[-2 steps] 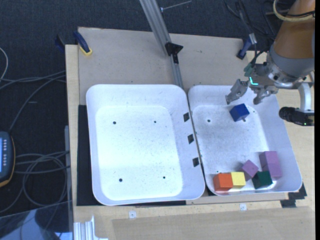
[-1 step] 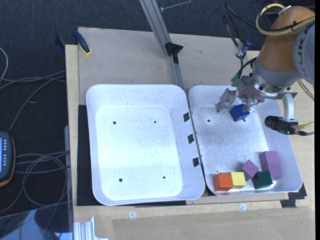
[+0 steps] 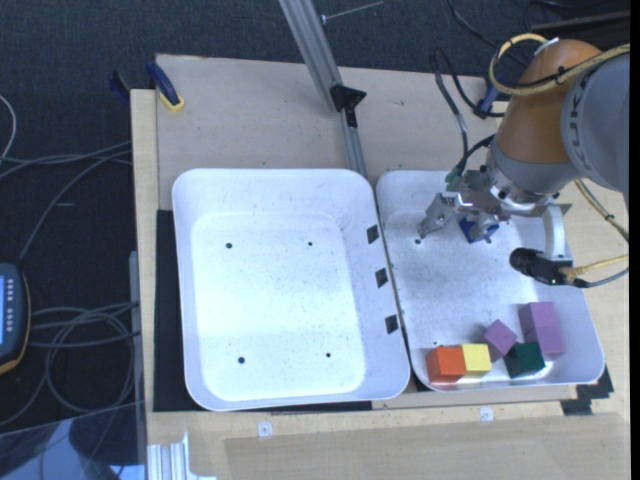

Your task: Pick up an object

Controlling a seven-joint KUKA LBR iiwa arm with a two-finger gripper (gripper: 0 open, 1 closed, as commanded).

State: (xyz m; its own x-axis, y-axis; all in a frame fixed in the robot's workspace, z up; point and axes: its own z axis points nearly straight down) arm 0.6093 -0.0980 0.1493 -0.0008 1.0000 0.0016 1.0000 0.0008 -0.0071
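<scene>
Counter: tan board, two shallow white bins side by side. A small blue and yellow item lies at the counter's far left corner

Left bin: white floor, a few dark dots

Metal rail runs at a slant from the top edge to the gap between the bins

Right bin: blocks clustered along the near edge. Orange block leftmost, yellow block touching it on the right. Small purple block just behind the yellow one. Dark green block right of the yellow, tall purple block just behind it, near the right wall

Arm: grey with an orange band, reaches in from the right over the far part of the right bin. Claw points down and left, well apart from the blocks. Fingers spread, released, nothing between them. A bit of blue shows on the claw body
</scene>
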